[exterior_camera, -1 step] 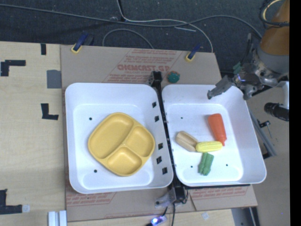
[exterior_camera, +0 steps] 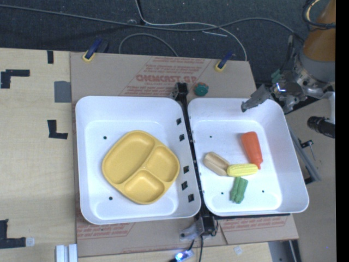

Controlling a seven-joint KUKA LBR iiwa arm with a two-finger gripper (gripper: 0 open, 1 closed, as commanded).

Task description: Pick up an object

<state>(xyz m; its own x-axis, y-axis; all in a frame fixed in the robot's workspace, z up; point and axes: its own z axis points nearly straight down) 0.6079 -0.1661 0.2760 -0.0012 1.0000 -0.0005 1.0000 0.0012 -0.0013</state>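
The right bin [exterior_camera: 272, 201] holds several toy foods. An orange carrot [exterior_camera: 251, 148] lies near its right wall. Below it, a yellow corn cob [exterior_camera: 242, 170] touches a tan bread roll [exterior_camera: 216, 163] on its left. A green vegetable piece [exterior_camera: 238, 189] lies just below the corn. My gripper [exterior_camera: 255, 101] hangs over the bin's far right corner, above and apart from all the food, with nothing seen in it.
A yellow divided plate [exterior_camera: 140, 166] rests in the left bin [exterior_camera: 87, 146]. A small teal object [exterior_camera: 202, 89] sits on the cardboard behind the bins. Cables run across the dark floor at the back.
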